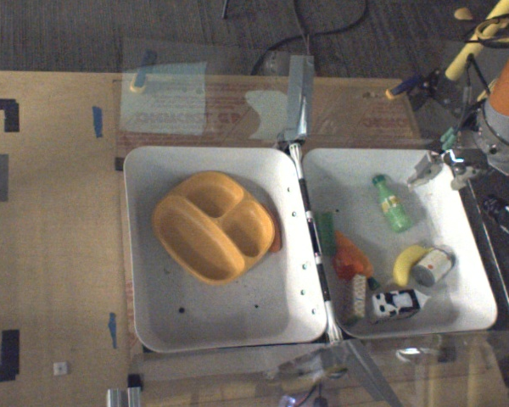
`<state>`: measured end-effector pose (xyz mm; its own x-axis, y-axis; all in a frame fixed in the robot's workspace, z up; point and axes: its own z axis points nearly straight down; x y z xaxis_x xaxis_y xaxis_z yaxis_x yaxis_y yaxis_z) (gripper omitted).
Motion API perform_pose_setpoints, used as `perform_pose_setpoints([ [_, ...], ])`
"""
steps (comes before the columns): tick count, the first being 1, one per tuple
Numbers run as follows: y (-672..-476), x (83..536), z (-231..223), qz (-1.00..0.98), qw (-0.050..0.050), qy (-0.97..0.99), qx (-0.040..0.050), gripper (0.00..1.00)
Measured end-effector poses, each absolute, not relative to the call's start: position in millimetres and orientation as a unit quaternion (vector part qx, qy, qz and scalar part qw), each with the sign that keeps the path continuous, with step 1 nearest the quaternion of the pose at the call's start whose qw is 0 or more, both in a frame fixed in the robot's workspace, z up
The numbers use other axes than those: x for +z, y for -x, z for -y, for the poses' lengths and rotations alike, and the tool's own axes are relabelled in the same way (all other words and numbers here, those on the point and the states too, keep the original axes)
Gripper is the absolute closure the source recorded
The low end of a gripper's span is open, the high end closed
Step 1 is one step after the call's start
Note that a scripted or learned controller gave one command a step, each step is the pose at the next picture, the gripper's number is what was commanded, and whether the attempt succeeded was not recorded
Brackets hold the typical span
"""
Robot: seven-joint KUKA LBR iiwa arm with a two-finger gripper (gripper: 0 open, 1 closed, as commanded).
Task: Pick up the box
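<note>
Nearest to the camera, at the front edge of the right white bin (471, 227), lies the small box with a black-and-white cow pattern (396, 303), which I take to be the box of the task. It lies on its side, touching or almost touching a narrow speckled packet (358, 296) on its left, and it is just in front of a yellow banana-shaped toy (406, 264) and a grey-and-white can (432, 267).

The two-finger gripper (438, 164) hangs over the far right corner of the same bin, well apart from the box, and nothing is between its fingers. They look slightly spread, but the metal parts are small and blurred, so I cannot tell it with certainty.

I judge that the crowding is the main risk. The box sits close to the front wall of the bin and among neighbours, so a finger may come down on the packet, the can or the rim instead of beside the box. The box could then be pushed away or tip, or a wrong object could be lifted with it. An orange carrot-shaped toy (351, 256) and a green plastic bottle (391, 203) lie further away and seem less in danger.

No writing can be read on the box or the bottle; the printing is too small. The left bin (153, 312) holds a yellow divided plate (214, 225).
</note>
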<state>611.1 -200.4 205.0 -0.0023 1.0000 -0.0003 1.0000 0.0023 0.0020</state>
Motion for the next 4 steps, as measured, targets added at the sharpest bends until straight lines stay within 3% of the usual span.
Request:
perform_pose_setpoints([
  [1, -601.6, 266, 145, -0.701, 0.002, -0.713, 0.001, 0.0],
  [2, -614.2, 198, 95, -0.679, 0.0, -0.734, 0.0003, 0.0],
  [3, -596.4, 227, 152, -0.681, 0.002, -0.733, 0.0008, 0.0],
  [4, -601.1, 158, 89, -0.662, 0.0, -0.75, 0.0002, 0.0],
])
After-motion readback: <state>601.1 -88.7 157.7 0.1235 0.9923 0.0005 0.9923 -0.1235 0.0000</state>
